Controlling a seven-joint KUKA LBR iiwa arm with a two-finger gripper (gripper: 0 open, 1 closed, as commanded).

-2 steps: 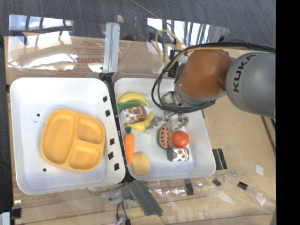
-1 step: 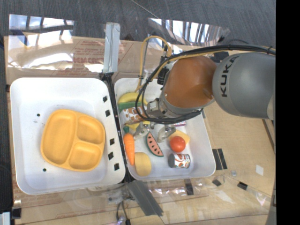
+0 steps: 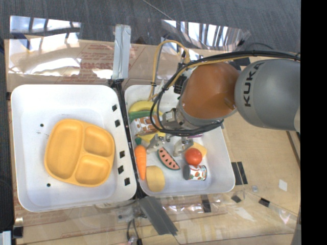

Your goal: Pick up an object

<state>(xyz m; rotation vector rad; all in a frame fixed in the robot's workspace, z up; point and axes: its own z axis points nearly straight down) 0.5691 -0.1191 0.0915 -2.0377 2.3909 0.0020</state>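
Note:
The right bin (image 3: 226, 173) holds several toy foods: a yellow banana (image 3: 140, 107), an orange carrot (image 3: 140, 160), a watermelon slice (image 3: 167, 159), a red tomato (image 3: 193, 156), a small can (image 3: 196, 173) and a pale yellow lump (image 3: 155, 178). My gripper (image 3: 180, 146) hangs low over the middle of this bin, under the orange wrist band (image 3: 207, 90). It is just above the watermelon slice and left of the tomato. The wrist hides the bin's upper right part. I see nothing held.
The left bin (image 3: 30, 111) holds a yellow divided plate (image 3: 79, 152). A labelled packet (image 3: 143, 124) lies under the banana, and a yellow wedge (image 3: 202, 149) sits behind the tomato. Cables loop around the wrist above the right bin's far wall.

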